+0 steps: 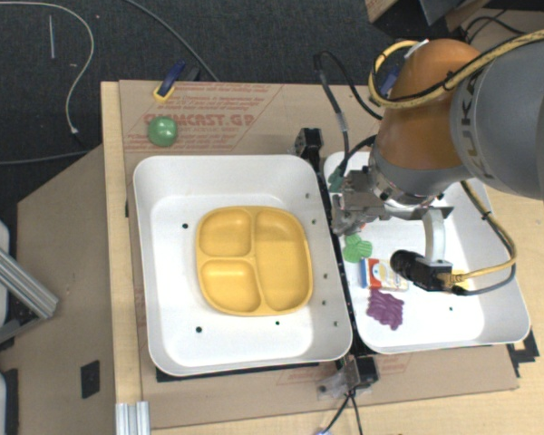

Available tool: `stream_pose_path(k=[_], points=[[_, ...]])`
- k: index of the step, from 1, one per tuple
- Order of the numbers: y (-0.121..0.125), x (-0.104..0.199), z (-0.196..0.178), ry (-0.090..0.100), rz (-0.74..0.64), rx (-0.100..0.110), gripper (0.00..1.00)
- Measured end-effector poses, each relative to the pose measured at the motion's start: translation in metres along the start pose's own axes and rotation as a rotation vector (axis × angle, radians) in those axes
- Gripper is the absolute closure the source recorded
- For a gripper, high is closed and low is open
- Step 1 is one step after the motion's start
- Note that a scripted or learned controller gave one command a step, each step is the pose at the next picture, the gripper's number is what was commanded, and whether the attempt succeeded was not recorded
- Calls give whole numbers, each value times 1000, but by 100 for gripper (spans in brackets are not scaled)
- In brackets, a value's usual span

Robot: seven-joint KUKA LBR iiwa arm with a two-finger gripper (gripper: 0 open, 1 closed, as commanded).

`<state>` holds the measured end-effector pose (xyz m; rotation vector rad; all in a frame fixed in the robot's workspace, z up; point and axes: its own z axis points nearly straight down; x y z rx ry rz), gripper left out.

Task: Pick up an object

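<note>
Two white bins (pixel 163 333): pincer (pixel 352 229) above green toy (pixel 356 248), right bin.

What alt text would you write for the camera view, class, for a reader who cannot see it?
A grey and orange robot arm reaches from the right over the right white bin, which holds a green item, a purple item and a small card. The left white bin holds a yellow divided tray; a green ball sits outside on the bench.
</note>
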<state>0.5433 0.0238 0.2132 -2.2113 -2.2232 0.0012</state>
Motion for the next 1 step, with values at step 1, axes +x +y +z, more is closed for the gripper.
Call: stream_pose_path(k=[1], points=[[-8,60,-1,-1,-1,-2,100]])
